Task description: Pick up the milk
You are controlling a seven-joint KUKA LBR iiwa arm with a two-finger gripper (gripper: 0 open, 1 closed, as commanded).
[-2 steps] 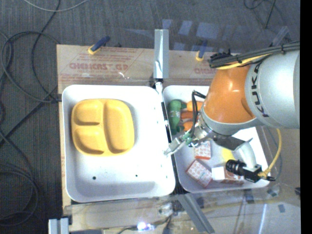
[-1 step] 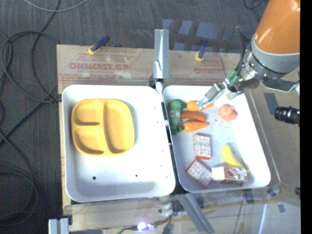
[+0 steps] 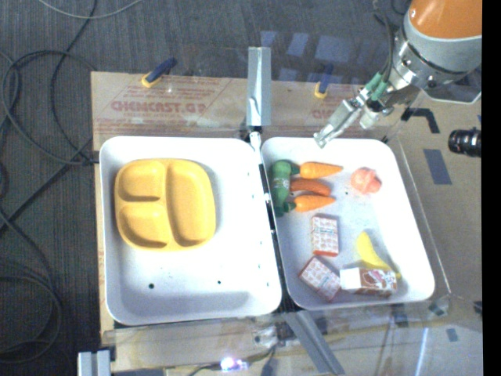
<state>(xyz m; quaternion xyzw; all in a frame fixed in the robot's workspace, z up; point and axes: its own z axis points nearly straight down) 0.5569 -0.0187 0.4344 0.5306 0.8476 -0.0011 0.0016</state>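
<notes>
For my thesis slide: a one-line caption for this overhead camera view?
Gripper above the right bin's far edge; milk carton lies among toy food.

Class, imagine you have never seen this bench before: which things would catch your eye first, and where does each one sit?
The yellow divided tray stands out, lying in the upper left part of the left bin. Next come the three orange carrots, stacked at the top of the right bin, with small cartons and a yellow banana below them. The arm's orange band fills the top right corner, its gripper hanging over the right bin's far edge.
</notes>
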